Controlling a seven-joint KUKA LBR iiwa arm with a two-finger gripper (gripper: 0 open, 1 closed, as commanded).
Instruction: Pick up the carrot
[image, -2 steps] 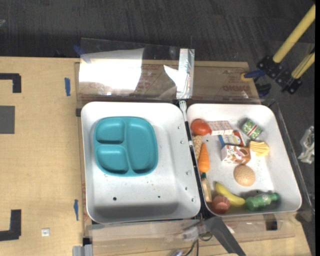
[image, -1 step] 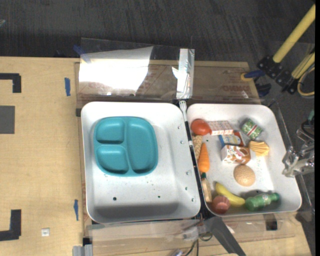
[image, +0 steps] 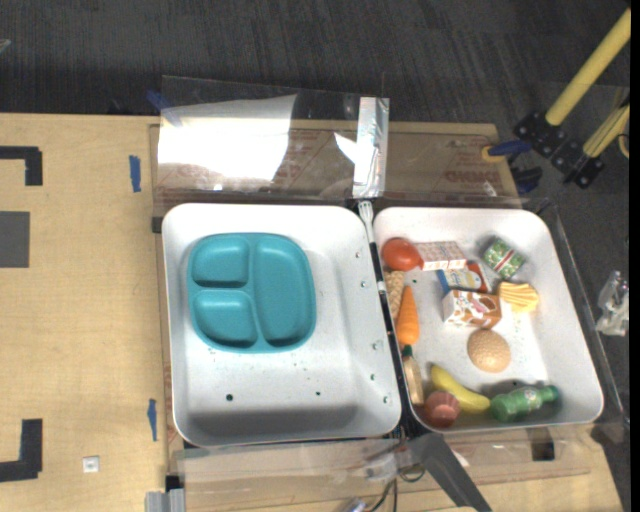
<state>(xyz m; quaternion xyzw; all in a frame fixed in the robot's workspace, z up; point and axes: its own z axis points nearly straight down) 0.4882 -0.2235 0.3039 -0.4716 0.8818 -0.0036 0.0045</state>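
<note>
The carrot lies lengthwise against the left wall of the right bin, just below the red tomato and beside the small carton, with the banana nearer the bin's front edge. The reach looks not yet begun, so I cannot tell how the pincer stands. The next move, I'd say, calls for a descent close along that wall, fingers set across the carrot's narrow width, clear of the carton.

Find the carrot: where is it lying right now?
The carrot lies in the right bin, along its left wall, just below the tomato and above the banana.
</note>
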